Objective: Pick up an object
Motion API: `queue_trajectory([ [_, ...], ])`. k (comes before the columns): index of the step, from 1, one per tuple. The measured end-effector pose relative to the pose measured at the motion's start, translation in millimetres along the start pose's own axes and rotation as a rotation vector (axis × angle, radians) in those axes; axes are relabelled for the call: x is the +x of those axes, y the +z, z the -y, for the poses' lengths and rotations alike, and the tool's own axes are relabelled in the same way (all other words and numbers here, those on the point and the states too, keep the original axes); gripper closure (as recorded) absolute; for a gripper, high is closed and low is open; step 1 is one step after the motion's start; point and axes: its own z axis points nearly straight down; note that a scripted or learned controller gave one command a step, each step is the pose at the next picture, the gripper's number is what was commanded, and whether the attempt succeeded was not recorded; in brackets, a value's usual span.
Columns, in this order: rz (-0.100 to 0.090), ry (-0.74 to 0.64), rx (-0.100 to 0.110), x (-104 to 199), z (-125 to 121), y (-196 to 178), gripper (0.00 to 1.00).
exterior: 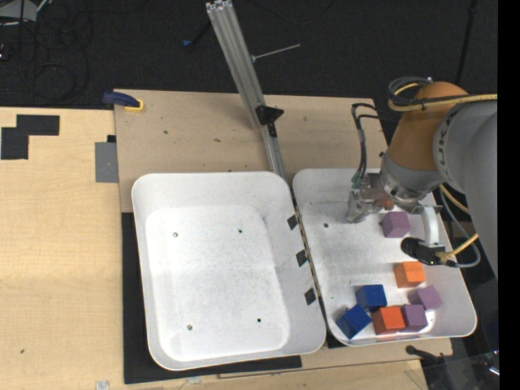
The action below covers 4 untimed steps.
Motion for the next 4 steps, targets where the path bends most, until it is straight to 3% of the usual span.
queue_trajectory([
  [3,0.002,-0.007,-0.008,8.3,-7.1,-170.5,1.0],
  [4,-0.002,-0.01,0.002,63.3,10.5,-155.0,1.0],
])
